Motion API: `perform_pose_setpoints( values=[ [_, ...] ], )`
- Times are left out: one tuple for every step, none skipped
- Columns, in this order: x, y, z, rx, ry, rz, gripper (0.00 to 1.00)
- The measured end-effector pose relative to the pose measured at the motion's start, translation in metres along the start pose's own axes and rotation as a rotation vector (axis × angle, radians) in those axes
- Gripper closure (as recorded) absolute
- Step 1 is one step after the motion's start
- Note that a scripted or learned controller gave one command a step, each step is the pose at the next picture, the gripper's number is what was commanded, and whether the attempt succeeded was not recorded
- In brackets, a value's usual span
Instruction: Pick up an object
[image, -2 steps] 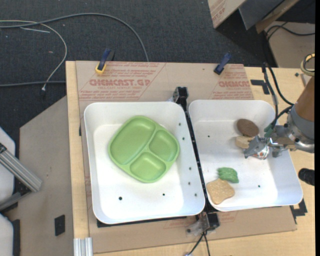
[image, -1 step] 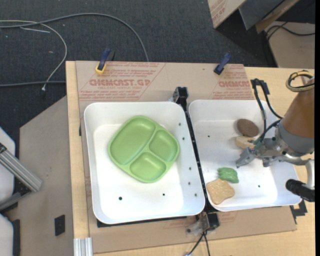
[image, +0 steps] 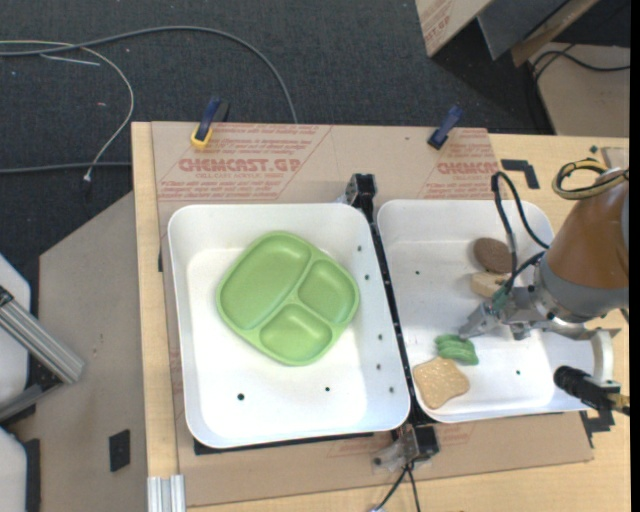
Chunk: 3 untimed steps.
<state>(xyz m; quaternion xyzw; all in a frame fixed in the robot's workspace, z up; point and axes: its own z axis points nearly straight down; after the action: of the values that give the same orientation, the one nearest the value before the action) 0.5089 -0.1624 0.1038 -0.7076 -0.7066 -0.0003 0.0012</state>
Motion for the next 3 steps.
perform_pose_setpoints(
  values=[
    [0.000,0.001,-0.012,-0.003,-0.001,-0.001,1.00],
    [-0.005,0.006,-0.074,-0.007,-0.004,-0.002,1.00],
    [0.000,0.008,-0.119,-0.007,-0.004,-0.003,1.00]
  ],
)
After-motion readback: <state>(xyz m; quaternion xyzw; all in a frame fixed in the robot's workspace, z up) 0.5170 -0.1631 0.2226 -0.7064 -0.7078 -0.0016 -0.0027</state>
